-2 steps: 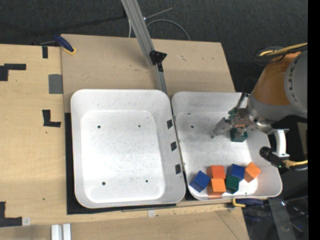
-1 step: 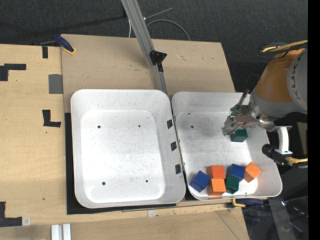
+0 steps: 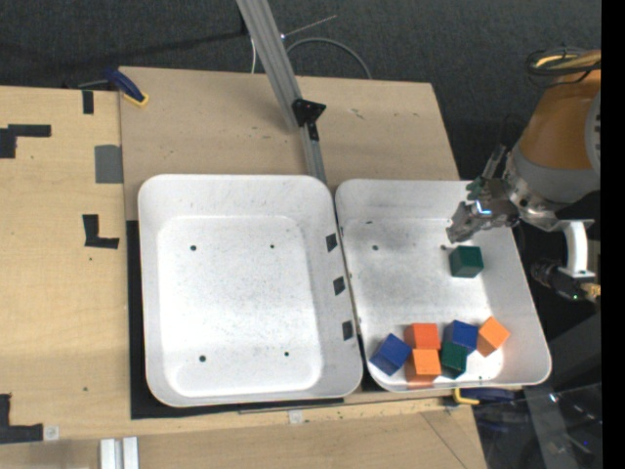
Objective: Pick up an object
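Now | green block (image 3: 467, 261) just below fingers (image 3: 461, 231), apart, in right bin (image 3: 391, 213) | finger spread: cannot tell

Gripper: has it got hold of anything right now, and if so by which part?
Nothing is held. The gripper hangs above the right bin, and the lone green block lies on the bin floor just below it, apart from it.

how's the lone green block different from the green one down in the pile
The lone green block sits by itself on bare bin floor, just below the pincer; the piled green block is wedged among orange and blue blocks at the bin's front edge. The lone one shows whole; the piled one is partly hidden. Both are dark green cubes in the right bin.
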Action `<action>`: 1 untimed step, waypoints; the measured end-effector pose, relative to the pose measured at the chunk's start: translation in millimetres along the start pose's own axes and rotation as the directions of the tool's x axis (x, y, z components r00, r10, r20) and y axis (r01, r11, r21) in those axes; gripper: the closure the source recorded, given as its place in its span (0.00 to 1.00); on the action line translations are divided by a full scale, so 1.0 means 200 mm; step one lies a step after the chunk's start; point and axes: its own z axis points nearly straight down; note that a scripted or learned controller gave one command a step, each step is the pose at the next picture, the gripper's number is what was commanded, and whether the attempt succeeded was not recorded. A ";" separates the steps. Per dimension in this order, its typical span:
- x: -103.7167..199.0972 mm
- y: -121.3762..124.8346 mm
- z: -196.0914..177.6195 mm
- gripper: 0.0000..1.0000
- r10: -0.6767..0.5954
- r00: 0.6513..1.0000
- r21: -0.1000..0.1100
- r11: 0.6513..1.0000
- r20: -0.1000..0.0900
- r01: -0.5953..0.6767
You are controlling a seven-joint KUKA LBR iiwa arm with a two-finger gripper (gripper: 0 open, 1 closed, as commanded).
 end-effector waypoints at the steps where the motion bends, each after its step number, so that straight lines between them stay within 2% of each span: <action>1: 0.00 0.01 -0.20 1.00 0.000 1.000 0.001 1.000 0.000 0.000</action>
